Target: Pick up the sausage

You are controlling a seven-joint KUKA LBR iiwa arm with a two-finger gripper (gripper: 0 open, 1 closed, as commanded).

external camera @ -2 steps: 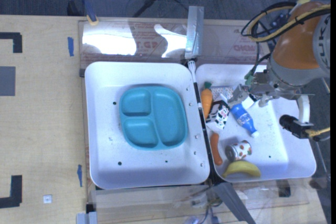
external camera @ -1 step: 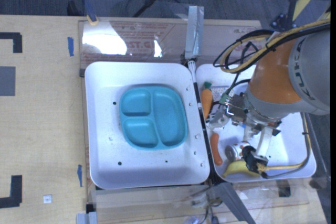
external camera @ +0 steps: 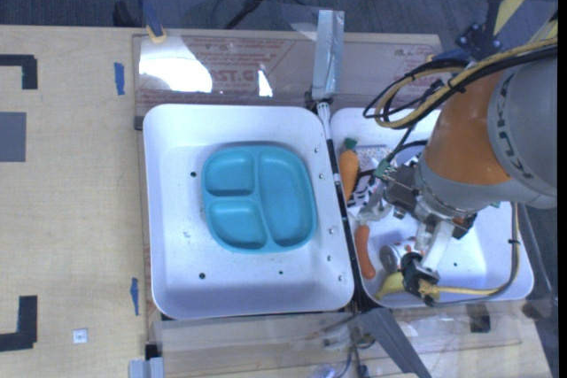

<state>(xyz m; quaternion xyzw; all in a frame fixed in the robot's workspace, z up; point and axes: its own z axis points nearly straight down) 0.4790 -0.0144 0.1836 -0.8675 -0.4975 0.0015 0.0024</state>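
Note:
The sausage, a short reddish-orange cylinder, lies lengthwise along the left wall of the right bin, near its front. My gripper hangs over the middle of that bin, a little right of and behind the sausage and apart from it. The grey wrist and the orange-banded arm cover much of the bin behind it. Nothing shows held in the gripper.
A carrot with a green top lies by the same left wall, farther back. A grey piece and a yellow piece sit just right of the sausage. The left bin holds a blue divided plate.

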